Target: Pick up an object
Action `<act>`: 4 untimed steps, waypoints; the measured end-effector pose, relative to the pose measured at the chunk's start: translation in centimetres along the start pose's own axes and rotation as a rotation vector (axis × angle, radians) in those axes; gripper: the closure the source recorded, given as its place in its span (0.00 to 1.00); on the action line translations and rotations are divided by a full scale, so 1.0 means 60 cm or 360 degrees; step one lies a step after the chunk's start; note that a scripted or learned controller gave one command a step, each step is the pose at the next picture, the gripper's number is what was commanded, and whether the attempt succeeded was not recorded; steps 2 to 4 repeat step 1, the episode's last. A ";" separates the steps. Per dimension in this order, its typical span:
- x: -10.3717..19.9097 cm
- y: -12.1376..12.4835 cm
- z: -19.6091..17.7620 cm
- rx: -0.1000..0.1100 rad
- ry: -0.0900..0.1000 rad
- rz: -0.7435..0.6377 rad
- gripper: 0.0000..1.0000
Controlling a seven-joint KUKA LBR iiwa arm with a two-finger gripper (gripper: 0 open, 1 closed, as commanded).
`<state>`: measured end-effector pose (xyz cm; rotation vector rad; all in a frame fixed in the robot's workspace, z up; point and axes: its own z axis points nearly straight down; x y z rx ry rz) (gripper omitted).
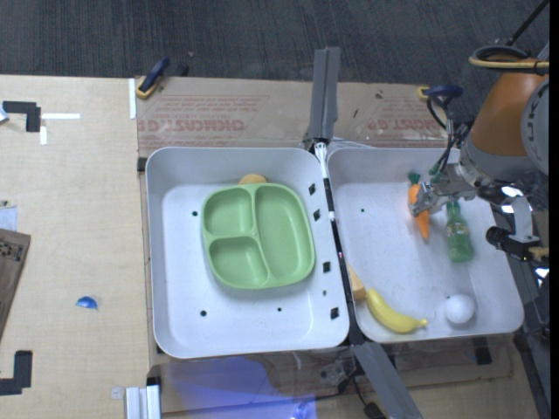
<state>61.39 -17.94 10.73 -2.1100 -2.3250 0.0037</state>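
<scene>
Objects for picking lie in the right bin [489, 317]: a carrot [421, 209], a green bottle [458, 233], a banana [393, 314] and a white ball [459, 308]. Largest in the scene is the pale wooden bench [65, 234], with dark carpet beyond its far edge and a strip of cardboard [227, 113] behind the bins. The left bin [170, 321] holds a green divided plate [258, 235], with something yellow peeking from behind its far rim. The grey arm [515, 103] reaches in over the right bin's far corner. The bottle's long axis runs near to far. The banana lies along the near wall, curving up, its tip pointing right toward the ball. The carrot points its narrow end toward the near side, with the end effector [428, 201] right at it; whether the fingers grip it, I cannot tell.
</scene>
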 end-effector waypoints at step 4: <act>0.090 0.037 -0.132 0.0001 -0.0001 0.0149 1.00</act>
